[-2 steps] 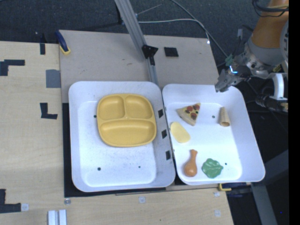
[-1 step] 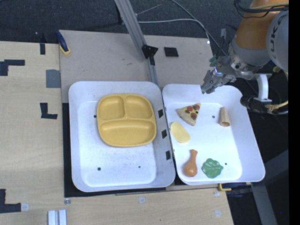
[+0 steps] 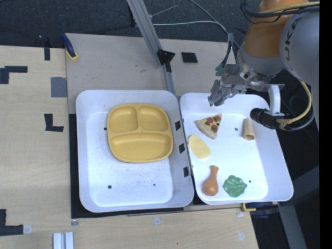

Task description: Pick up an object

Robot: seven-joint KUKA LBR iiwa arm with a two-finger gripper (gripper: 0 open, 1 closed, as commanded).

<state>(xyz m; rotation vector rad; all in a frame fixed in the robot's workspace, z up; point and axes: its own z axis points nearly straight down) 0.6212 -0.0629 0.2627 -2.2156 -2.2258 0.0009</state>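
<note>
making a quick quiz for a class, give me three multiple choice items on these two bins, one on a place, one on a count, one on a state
1. Where does the yellow divided plate lie?
A. in the left bin
B. in the right bin
C. on the bare bench

2. How many food items lie in the right bin?
A. three
B. five
C. seven

3. What does the gripper carry?
A. the pizza slice
B. the drumstick
C. nothing seen between its fingers

Answers:
1 A, the plate sits inside the left bin's rim.
2 B: pizza slice, pale yellow disc, drumstick, green leafy piece and tan roll.
3 C, the gripper is above the bin's far edge and all five items rest on the bin floor.
</note>
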